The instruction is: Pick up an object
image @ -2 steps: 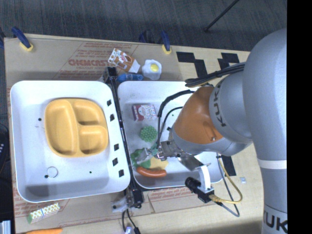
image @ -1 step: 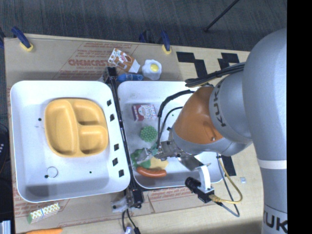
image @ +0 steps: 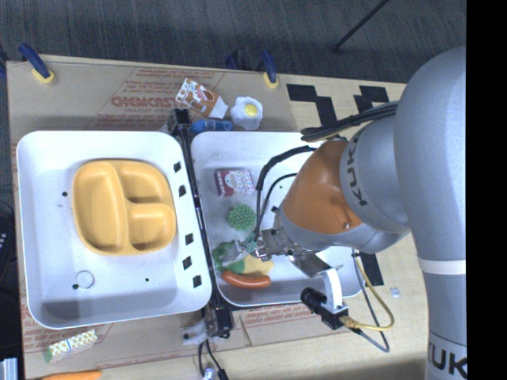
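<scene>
Cardboard (image: 150,97) printed with red "CHEMCAST" lettering covers the bench under both bins. "KUKA" reads on the grey arm (image: 396,188). At the right bin's (image: 207,153) six o'clock, the gripper (image: 257,248) hangs over a red hot dog toy (image: 245,279), beside green leafy pieces; finger state: cannot tell.

My arm (image: 428,157) is bulky rounded grey metal, with a glossy orange band (image: 321,192) next to black "KUKA" lettering (image: 354,182). Black cables (image: 277,169) loop off the band. Below the band sits a white bracket (image: 333,283) with a black connector (image: 321,303), possibly a sensor; a yellow wire (image: 372,323) trails from it.
</scene>
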Robot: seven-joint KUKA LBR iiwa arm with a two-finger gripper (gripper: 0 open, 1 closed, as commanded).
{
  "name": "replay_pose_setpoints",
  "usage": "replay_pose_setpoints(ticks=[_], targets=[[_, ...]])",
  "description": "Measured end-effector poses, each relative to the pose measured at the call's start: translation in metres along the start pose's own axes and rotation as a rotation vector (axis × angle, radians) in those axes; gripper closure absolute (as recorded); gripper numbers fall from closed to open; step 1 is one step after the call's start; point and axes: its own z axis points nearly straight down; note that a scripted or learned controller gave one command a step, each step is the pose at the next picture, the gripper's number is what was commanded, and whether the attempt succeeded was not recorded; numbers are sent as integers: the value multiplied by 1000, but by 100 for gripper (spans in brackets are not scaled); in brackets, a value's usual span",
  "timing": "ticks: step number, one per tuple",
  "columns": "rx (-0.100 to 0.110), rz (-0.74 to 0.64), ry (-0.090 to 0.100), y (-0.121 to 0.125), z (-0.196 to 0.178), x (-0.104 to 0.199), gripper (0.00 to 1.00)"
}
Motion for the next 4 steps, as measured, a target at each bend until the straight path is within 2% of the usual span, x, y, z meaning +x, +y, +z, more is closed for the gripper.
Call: replay_pose_setpoints(ticks=[4], targets=[[0, 0, 0, 0, 0, 0, 0]])
